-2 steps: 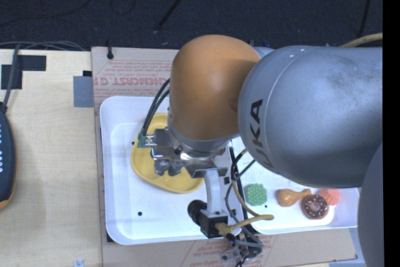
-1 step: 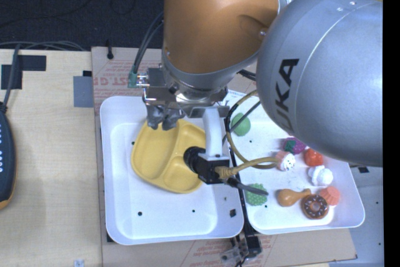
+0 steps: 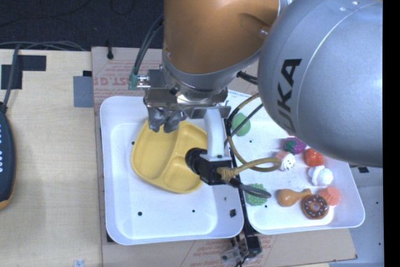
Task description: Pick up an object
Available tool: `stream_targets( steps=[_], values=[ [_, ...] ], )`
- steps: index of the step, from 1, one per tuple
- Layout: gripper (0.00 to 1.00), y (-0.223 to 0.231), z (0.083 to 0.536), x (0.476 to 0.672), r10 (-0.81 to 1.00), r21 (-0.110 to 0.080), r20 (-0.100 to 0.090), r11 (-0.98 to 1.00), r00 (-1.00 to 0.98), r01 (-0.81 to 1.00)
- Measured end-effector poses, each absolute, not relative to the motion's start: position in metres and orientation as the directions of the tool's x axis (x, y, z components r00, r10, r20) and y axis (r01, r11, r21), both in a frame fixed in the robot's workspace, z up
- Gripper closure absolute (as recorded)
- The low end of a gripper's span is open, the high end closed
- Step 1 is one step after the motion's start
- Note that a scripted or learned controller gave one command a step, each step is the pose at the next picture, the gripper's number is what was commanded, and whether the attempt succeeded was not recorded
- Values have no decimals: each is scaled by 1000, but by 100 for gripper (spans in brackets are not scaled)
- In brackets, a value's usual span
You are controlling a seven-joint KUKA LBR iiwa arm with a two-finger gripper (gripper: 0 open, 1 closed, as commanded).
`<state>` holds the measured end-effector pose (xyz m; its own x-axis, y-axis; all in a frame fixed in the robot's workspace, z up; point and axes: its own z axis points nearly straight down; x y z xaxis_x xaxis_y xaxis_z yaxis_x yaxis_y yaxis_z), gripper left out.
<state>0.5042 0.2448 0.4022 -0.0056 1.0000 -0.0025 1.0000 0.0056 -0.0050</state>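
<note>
Left bin [image 3: 125, 209]: yellow divided plate [image 3: 165, 156], lying tilted in the upper half. Gripper [image 3: 167, 124]: directly over the plate's upper edge, fingertips at or on it; jaw state cannot be told. Right bin [image 3: 350, 212]: small toy foods, including donut [image 3: 314, 206] and drumstick [image 3: 289, 197].

A yellow divided plate [image 3: 164, 158] lies in the left bin [image 3: 125, 209], tilted, its compartments facing up, its upper edge under the end effector [image 3: 167, 124]. In the right bin [image 3: 350, 212] lie small toy foods: a chocolate donut [image 3: 315, 206], a brown drumstick [image 3: 289, 197], a white die [image 3: 287, 162], a purple piece [image 3: 294, 146], red and white pieces near the right wall, and a green item [image 3: 255, 197] by the divider.
</note>
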Motion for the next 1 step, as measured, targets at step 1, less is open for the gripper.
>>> stream_targets(
  steps=[1],
  values=[
    [100, 243, 547, 475, 1000, 11, 8, 1, -2, 1000]
  ],
)
